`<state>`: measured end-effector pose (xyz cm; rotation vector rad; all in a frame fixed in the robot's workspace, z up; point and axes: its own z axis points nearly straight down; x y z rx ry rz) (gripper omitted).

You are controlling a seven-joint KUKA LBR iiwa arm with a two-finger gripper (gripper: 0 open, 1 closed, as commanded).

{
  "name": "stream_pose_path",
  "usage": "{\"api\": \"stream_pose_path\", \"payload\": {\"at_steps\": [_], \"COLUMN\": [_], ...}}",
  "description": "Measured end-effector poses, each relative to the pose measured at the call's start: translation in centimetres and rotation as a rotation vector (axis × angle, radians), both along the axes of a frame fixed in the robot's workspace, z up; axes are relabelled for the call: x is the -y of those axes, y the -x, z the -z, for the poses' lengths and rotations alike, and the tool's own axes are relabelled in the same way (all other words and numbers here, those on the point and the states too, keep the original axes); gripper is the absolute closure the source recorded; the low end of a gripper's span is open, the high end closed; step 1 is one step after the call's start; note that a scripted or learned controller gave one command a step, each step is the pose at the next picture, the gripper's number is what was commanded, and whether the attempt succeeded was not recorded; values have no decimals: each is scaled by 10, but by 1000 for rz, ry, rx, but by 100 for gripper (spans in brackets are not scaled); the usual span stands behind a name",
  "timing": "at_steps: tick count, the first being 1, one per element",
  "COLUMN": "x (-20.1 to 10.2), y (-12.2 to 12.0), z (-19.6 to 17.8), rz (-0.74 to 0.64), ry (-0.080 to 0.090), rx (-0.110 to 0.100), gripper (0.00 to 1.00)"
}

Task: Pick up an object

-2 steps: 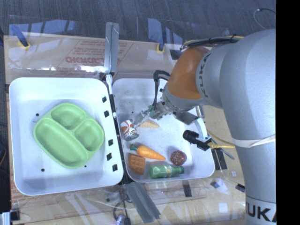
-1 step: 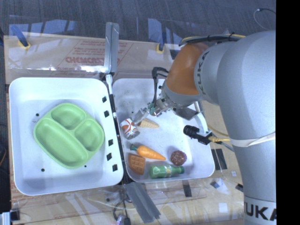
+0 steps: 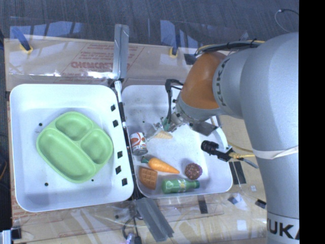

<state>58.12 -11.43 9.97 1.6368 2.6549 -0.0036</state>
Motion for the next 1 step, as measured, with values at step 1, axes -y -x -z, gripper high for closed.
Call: {"api": "stream_pose_path", "payload": {"at_steps": [1], "x": [0], "y": [-14], "z": [0], "rz": [-57], "ry": [3], "rx": [-3], "gripper": [0]}}
